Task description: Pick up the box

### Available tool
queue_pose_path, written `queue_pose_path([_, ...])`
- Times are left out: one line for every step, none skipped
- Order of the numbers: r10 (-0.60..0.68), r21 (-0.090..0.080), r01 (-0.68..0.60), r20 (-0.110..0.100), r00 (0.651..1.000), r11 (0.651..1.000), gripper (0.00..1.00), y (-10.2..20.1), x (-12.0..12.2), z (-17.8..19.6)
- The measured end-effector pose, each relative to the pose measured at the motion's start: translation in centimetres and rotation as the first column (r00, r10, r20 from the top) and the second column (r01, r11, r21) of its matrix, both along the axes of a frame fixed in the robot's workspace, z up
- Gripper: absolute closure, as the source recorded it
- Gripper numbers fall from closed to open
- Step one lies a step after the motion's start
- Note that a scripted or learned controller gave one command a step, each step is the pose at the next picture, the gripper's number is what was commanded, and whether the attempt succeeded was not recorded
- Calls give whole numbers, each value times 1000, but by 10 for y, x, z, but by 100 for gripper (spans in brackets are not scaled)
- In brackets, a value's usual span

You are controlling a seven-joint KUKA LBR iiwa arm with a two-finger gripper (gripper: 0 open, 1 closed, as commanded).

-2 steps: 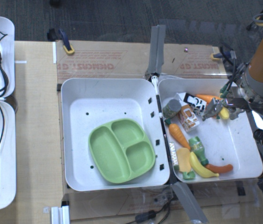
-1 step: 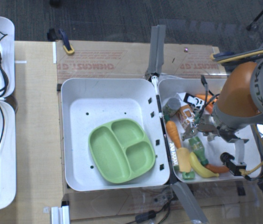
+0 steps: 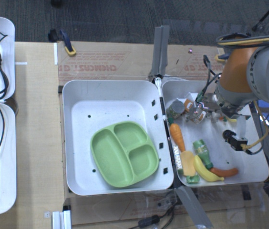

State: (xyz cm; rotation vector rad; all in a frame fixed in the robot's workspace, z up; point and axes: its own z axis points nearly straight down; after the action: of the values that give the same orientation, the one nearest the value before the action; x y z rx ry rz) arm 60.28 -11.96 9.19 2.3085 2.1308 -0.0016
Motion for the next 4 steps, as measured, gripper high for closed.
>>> queue_pose_path([-2,2,2,-5,1000,1000,100,0,-1,8])
queue_pose_path([-3,2,3,-6,1000,1000,0,0,-1,8])
queue_pose_path([-395,-1,395,-4,919,919,0,1,-8,22])
queue_pose_path([-557,-5,557,-13,831,831,0,-55,-11,7])
